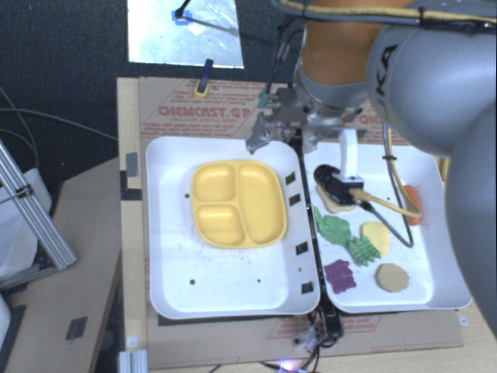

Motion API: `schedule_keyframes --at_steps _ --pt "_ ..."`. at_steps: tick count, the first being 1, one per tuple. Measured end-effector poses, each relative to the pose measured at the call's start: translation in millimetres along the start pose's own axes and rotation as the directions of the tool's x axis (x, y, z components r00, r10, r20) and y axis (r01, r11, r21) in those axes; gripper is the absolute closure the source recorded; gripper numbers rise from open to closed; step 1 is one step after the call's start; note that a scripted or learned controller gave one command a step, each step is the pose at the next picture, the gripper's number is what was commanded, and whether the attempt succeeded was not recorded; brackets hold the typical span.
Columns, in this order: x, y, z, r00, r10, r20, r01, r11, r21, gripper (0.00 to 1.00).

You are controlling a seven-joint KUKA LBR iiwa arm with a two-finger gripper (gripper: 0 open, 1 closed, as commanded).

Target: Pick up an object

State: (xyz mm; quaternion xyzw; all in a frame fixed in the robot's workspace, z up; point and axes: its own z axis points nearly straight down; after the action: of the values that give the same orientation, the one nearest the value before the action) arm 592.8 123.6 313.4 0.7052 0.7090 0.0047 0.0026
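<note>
My gripper (279,140) hangs over the far edge of the bins, above the divider between them, with nothing seen held in it. The right bin (423,290) holds several small toy foods. Among them are a green leafy piece (334,228), a green spiky piece (363,249), a purple piece (339,275), a pale yellow piece (376,236), a tan round disc (391,277), an orange piece (414,200) and a tan flat piece (334,203). All of them lie nearer the camera than the gripper and to its right.
A yellow divided plate (237,203) lies in the middle of the left bin (167,239). The big grey arm overhangs the right bin's far right corner. A cardboard sheet (194,109) lies under the bins, and a shiny sheet (186,22) lies beyond it.
</note>
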Motion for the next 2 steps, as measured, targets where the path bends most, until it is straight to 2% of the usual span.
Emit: schedule_keyframes --at_steps 1,2 --pt "-6 -55 148 1.0 0.005 0.004 -0.005 1.0 0.021 0.0" --pt "71 -17 209 1.0 -0.003 0.003 0.003 1.0 0.006 0.0"
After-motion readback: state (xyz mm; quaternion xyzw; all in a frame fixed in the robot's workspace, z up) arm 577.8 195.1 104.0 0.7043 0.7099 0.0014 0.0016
